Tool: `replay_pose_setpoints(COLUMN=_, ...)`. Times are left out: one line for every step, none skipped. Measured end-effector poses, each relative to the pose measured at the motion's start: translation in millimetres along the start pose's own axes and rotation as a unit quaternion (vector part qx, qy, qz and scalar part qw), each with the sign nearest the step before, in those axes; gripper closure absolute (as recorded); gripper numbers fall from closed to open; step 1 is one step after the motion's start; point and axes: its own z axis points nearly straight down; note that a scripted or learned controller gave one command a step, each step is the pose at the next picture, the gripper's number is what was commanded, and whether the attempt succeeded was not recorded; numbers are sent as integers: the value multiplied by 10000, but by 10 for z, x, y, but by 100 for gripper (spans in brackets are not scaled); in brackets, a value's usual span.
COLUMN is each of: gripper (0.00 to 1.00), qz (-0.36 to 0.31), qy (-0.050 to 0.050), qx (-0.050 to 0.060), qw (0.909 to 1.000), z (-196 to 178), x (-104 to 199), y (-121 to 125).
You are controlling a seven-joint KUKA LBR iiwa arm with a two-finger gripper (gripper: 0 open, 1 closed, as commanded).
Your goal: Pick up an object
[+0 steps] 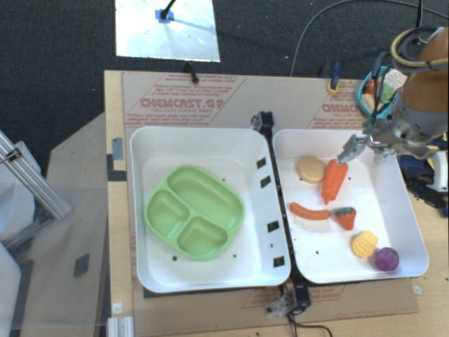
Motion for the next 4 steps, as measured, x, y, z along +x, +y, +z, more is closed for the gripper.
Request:
replay_pose_setpoints(gripper=100, qz=-15, qy=-3, qx=-19, qw=10000, z=-113, x=1, y=11)
replay_pose_setpoints(gripper=100, qz=-21, qy=9, qx=-6, qw=10000, z=-649, x=450, y=-448)
replay_pose_setpoints(gripper=100, qz=-29, qy=14, qx=15, qw=10000, z=-729, x=994, y=-1125)
replay_pose_setpoints(gripper=100, qz=-29, qy=9, qx=14, qw=10000, z=-483, x=1490, y=-980)
